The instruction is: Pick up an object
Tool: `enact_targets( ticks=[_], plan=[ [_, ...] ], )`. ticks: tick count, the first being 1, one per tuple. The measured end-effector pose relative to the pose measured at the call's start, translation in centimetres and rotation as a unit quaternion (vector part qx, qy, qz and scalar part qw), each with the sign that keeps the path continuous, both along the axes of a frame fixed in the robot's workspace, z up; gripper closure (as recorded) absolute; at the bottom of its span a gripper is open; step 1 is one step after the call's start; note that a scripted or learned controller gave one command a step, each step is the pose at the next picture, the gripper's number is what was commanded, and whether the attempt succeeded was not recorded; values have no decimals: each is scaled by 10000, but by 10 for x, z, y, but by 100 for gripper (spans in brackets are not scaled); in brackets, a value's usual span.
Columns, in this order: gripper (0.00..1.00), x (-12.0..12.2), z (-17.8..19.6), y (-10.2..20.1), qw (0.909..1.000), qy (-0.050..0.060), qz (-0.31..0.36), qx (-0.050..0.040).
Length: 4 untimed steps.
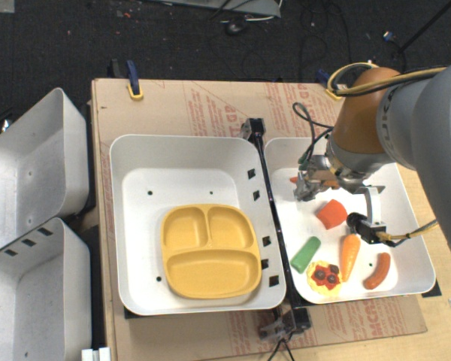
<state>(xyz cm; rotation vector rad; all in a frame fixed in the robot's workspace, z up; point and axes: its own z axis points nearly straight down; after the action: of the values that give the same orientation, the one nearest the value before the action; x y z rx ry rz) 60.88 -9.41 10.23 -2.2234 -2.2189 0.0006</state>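
Camera view has the pincer (310,186) low in the right bin (413,273), can't tell how it's set, so I'd say it's the reach-in step and next it needs lining up over the red block (331,214) just beside it, a chunky slanted wedge.

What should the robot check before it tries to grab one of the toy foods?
1. Gripper is over the right bin, where the food lies: ok.
2. Gripper holds nothing yet: cannot tell, the wrist hides its fingers.
3. Red block is the nearest thing, just beside the gripper: ok.
4. Carrot, sausage and green piece lie apart with room between them: ok.
5. Yellow tray sits in the left bin, out of the way: ok.
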Motion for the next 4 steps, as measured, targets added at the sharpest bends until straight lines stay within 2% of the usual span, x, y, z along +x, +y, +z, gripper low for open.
enact_targets(
  ticks=[2,3,4],
  plan=[
    [100,0,102,-19,10000,-33,4,-8],
    [100,2,155,-20,10000,-35,21,-7],
    [100,8,151,43,10000,-6,45,1]
  ],
)
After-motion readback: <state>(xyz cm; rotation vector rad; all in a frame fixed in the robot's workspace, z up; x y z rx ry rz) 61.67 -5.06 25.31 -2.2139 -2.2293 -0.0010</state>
